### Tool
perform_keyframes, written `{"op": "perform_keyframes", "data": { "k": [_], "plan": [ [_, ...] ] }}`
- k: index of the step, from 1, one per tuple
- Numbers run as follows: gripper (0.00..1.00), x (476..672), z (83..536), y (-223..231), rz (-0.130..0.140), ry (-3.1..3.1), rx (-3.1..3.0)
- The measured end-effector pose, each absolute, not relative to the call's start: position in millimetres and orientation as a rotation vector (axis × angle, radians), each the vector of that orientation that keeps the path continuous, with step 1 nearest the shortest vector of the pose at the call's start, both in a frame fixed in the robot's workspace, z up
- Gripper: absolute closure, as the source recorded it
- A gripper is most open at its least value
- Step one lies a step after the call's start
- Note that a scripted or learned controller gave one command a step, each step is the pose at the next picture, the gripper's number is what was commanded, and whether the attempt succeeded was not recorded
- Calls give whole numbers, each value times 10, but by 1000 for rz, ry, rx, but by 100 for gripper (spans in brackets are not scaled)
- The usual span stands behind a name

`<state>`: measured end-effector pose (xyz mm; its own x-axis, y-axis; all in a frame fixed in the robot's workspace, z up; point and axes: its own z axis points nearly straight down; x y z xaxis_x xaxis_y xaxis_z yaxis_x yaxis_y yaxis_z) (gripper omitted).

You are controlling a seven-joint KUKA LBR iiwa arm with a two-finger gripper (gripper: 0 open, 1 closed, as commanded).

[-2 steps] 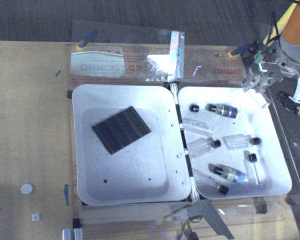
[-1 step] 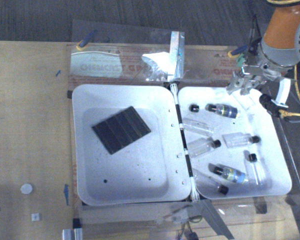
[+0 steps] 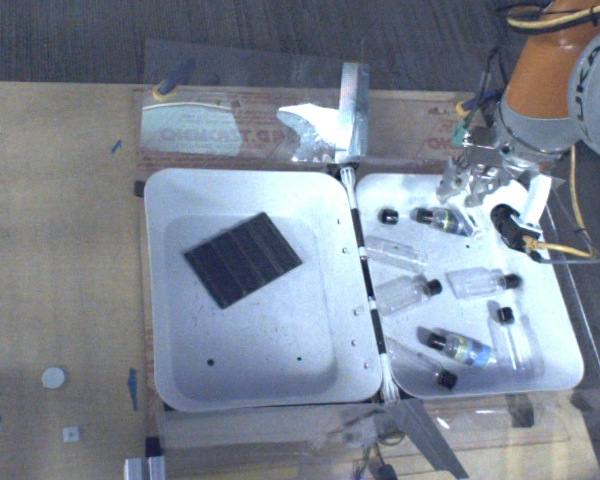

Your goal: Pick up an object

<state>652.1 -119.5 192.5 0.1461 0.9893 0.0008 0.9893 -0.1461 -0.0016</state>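
Observation:
The right bin [image 3: 565, 353] holds several small clear bottles with black caps, lying on their sides. One with a yellowish label [image 3: 442, 218] lies near the far edge. Another with a blue and yellow label [image 3: 462, 348] lies near the front. Clear ones rest at the middle [image 3: 408, 290] and to the right [image 3: 477, 282]. My gripper [image 3: 468, 190] hangs over the far right part of this bin, just right of and above the yellowish bottle. It looks open, with nothing between its fingers.
A dark ribbed square pad [image 3: 243, 259] lies in the left bin [image 3: 165, 298]. A loose black cap [image 3: 387, 215] sits near the divider, another [image 3: 446, 378] near the front. Cables and a black fitting [image 3: 510, 223] hang beside the wrist.

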Motion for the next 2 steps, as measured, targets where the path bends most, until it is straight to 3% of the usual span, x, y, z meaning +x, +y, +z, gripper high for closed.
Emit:
{"op": "perform_keyframes", "data": {
  "k": [1, 2],
  "plan": [
    [100, 6673, 2068, -1602, -1, -1913, -2497],
    [100, 6683, 2176, -1596, -2, -1919, -2497]
  ]
}}
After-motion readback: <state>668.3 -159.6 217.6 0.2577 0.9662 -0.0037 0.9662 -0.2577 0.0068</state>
